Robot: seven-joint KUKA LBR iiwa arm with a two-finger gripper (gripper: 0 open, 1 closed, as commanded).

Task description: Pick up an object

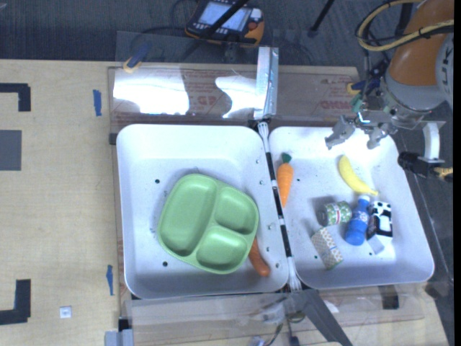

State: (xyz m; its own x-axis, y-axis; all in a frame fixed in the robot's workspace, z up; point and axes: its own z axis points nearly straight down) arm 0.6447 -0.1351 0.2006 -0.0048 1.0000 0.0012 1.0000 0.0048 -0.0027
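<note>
My gripper (356, 136) hangs over the far part of the right bin (410, 265), its two fingers spread open with nothing between them. A yellow banana (354, 174) lies just below it in the bin. A toy carrot (284, 179) rests by the bin's left wall. Nearer the front sit a small green patterned can (336, 213), a blue bottle (358, 225), a black-and-white item (382, 219) and a checkered wrapped block (327, 247).
The left bin (137, 157) holds a green divided plate (209, 223), with an orange piece (258, 259) poking out at its lower right edge. A metal divider (267, 85) stands upright behind the bins. Cables and a handheld device (223, 20) lie beyond the bench.
</note>
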